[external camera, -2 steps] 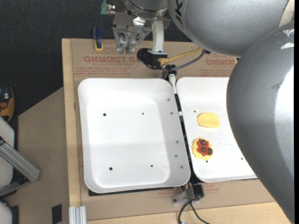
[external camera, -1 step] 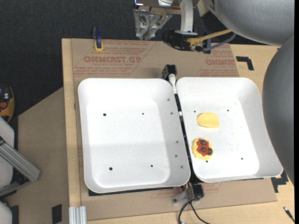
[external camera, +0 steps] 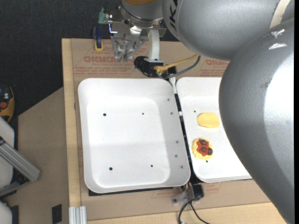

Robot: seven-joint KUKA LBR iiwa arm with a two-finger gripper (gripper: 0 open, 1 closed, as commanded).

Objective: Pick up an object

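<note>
Two white bins [external camera: 126, 139] share our cardboard-topped bench; our gripper [external camera: 125, 50] hangs beyond the left bin's far rim, nothing between its fingers, openness unreadable. Both candidates, yellow piece [external camera: 208, 120] and red-topped pastry toy [external camera: 202, 149], lie in the right bin, well apart from it; descending here, we'd likely grab nothing.

The arm's [external camera: 233, 22] grey shell is showing a smooth, satin sheen with soft highlights. The two white bins [external camera: 88, 125] are looking like smooth, slightly glossy plastic. The board [external camera: 74, 69] beneath them is looking like matt brown cardboard. The end effector [external camera: 124, 50] is gleaming like bare metal. The yellow piece [external camera: 208, 120] is appearing smooth and matt.
</note>
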